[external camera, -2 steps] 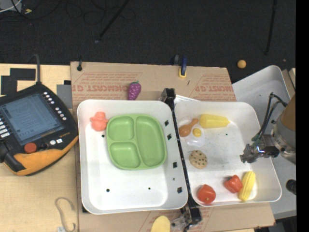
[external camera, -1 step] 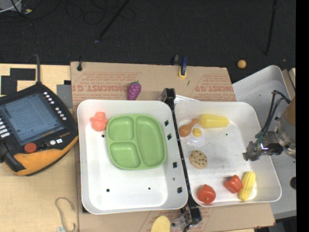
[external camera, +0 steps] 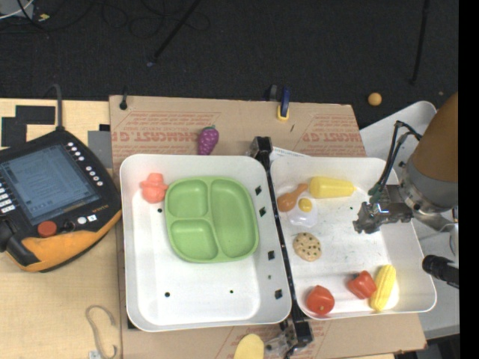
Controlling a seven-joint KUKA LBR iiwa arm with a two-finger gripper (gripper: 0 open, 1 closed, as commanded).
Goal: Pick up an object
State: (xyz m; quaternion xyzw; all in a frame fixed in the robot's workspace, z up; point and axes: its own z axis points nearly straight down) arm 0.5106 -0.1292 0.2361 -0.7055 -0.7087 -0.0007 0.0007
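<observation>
Hand [external camera: 368, 221] low over the right bin [external camera: 426, 294], near its right side, grip impossible to tell; nearby in that bin a cookie [external camera: 307, 246], tomato [external camera: 320, 300], corn [external camera: 384, 286] and yellow pepper [external camera: 331, 188]

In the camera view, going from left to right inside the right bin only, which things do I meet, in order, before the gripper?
Orange spoon → cookie → tomato → yellow pepper → red pepper → corn. The gripper hangs over the bin's right part, above the corn.
</observation>
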